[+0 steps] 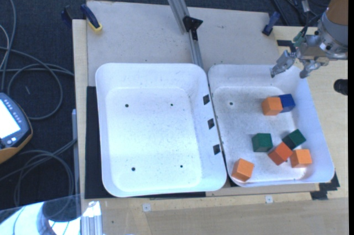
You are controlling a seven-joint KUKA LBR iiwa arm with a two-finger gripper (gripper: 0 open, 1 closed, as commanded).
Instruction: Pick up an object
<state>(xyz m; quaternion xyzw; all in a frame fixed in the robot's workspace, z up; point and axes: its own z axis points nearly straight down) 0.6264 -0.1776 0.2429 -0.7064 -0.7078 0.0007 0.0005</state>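
Sitting in the upper middle of the right bin (315, 118), the orange cube (271, 106) touches a blue cube (286, 101) on its right side, and this pair is the nearest candidate for a pick. It lies below and slightly left of the claw (294, 65) in the camera view, toward the bin's near side, so the coming move would likely be a short shift that way and then a descent. The claw hovers over the bin's far rim with its two fingers spread apart and nothing between them (a dark finger angles out to each side). The other blocks sit well apart from it along the bin's near edge: a green cube (261, 142), a darker green cube (295, 137), and three more orange ones (280, 153) (301, 157) (242, 169). The left bin (110, 79) lies beside it on the desk (138, 35).
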